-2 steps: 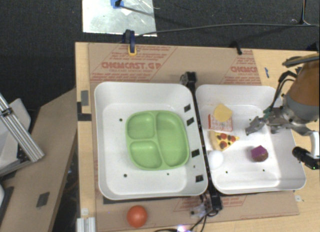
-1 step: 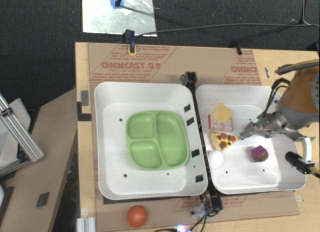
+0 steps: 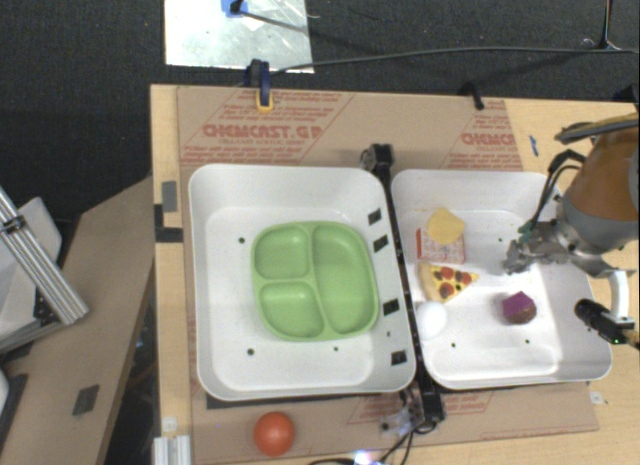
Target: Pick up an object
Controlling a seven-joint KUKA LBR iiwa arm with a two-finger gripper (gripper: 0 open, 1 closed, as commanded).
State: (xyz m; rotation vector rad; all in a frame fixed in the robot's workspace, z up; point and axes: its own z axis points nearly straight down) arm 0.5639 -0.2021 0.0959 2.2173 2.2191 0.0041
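We see the pincer point(image 3: 519, 254) low in the right bin point(image 3: 480, 365), above the purple block point(image 3: 518, 307); its grip we cannot tell.

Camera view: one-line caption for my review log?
Gripper low in right bin near purple object; green tray in left bin.

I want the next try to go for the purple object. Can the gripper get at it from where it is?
Probably yes: the purple object sits apart from the pizza slice, just below the gripper.
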